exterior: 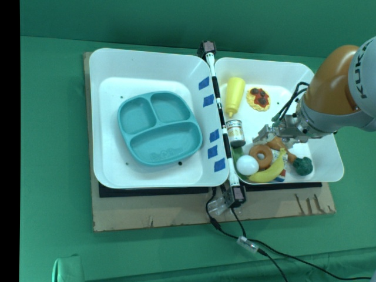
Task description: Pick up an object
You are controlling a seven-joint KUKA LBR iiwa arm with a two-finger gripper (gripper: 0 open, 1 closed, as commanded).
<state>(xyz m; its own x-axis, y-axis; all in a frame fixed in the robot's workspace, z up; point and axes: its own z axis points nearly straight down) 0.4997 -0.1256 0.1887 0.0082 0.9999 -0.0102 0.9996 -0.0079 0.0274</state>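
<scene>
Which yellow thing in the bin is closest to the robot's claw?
The banana, curving along the near edge of the right bin just below the claw. The yellow mustard bottle lies farther off, near the divider at the far end.

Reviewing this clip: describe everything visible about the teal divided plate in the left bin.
The teal divided plate lies flat in the middle of the left bin, turned slightly off the bin's edges. It is a rounded rectangle with a raised rim and three compartments: two smaller ones along its far side and one long one along its near side. The surface looks matte, like silicone or soft plastic. All three compartments hold nothing. It rests on the bin floor, apart from the walls and far from the gripper, which is over the right bin.
</scene>
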